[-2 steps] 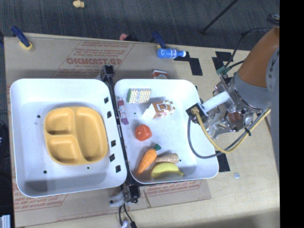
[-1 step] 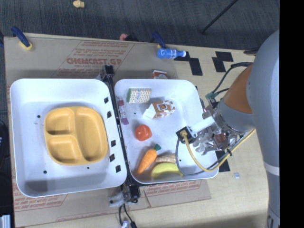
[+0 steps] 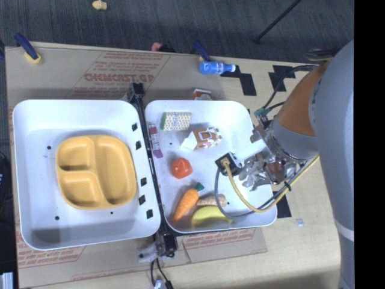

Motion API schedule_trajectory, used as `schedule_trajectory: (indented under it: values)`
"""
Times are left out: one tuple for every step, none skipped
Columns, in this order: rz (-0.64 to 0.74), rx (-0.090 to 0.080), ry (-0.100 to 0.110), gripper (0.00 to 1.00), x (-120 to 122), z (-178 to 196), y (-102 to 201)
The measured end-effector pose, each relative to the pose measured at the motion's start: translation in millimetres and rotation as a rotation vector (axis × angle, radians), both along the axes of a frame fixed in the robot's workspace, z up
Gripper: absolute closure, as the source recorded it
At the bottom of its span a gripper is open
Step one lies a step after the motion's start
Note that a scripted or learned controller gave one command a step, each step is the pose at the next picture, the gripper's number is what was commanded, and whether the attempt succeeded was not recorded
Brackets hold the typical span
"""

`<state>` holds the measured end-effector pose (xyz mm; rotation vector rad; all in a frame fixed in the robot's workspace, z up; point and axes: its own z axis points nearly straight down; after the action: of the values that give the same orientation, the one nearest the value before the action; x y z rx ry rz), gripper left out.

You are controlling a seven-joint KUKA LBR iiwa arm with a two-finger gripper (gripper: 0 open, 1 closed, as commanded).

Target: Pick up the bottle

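Pincer over right bin; bottle lying outside the bins on the table.

Nearest the camera, in the right bin (image 3: 255, 218), a banana (image 3: 209, 215) and a carrot (image 3: 186, 203) are seen along the near wall, with a red tomato-like item (image 3: 181, 168) just beyond. The pincer (image 3: 255, 174) is positioned low over the right side of this bin, with a yellow cable looping beneath it; whether it is open or closed cannot be told, and no item is seen held in it. Further back, a small house-shaped box (image 3: 206, 137) and a patterned box (image 3: 176, 121) are noted. In the left bin (image 3: 36, 116) a yellow divided tray (image 3: 96, 170) is recorded. Farthest, the blue bottle (image 3: 215, 68) is lying on its side on the table (image 3: 78, 71), beyond the right bin's far wall, well apart from the pincer.
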<state>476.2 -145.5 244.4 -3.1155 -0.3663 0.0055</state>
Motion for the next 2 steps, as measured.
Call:
schedule_trajectory:
  values:
    - [0.291,-0.001,-0.003,1.00,0.4,37.9,22.9]
    - [0.049,0.000,0.001,1.00,0.0,30.6,50.0]
